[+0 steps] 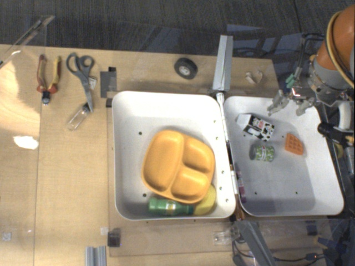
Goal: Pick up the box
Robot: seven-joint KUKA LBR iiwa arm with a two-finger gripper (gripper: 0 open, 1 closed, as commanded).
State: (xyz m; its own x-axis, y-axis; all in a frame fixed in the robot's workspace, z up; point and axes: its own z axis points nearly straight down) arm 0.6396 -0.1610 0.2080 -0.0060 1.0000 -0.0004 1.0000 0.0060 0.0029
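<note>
Two-finger gripper (289, 103), fingers spread and holding nothing, poised over the far edge of the right white plastic bin (327, 198). The small black-and-white printed cardboard box (257, 126) lies flat on the bin floor, below and left of the gripper, apart from it.

Small black-and-white box (258, 126), flat, tilted; upper left of right bin (310, 201)
</note>
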